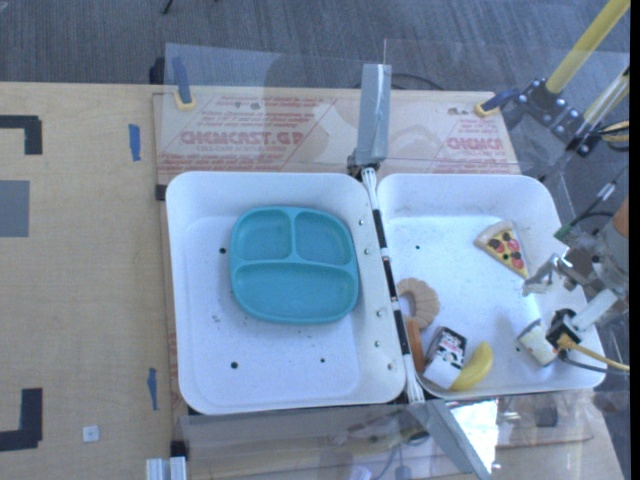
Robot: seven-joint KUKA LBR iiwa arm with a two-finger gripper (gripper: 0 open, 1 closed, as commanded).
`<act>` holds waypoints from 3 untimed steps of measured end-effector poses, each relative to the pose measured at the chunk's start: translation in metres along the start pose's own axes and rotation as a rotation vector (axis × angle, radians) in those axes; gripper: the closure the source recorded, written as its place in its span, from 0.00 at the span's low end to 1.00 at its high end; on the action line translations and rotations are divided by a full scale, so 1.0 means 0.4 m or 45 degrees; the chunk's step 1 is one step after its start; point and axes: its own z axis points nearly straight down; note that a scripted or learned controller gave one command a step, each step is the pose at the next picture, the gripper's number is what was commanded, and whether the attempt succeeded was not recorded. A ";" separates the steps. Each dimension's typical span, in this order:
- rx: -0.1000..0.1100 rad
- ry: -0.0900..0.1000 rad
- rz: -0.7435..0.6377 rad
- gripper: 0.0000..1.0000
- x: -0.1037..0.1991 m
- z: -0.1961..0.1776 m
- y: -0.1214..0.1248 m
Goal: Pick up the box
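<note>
- In the right bin (470, 203), near its front left corner, lay the small box (446, 348), dark with a white printed face, tilted against the bin wall.
- Touching the box on its right lay a yellow banana (474, 366), curved along the bin's front edge.
- Just behind the box sat a tan, round cookie-like piece (418, 300) beside the divider between the bins.
- Toward the bin's far right rested a pizza slice toy (503, 247), well apart from the box.
- At the right edge of the bin hung the gripper (556, 313), well apart from the box; whether its fingers were released or clenched could not be told, and nothing showed between them.
- In the left bin (195, 298) lay a teal divided plate (294, 265), flat, with three compartments.
- Both bins stood on the wooden desk (80, 268), in front of a printed cardboard sheet (260, 138).
</note>
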 end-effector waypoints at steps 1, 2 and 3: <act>-0.006 0.001 -0.096 0.00 0.143 -0.250 0.112; -0.005 0.000 0.215 0.00 0.204 -0.313 0.194; -0.001 0.000 0.269 0.00 0.042 0.056 0.011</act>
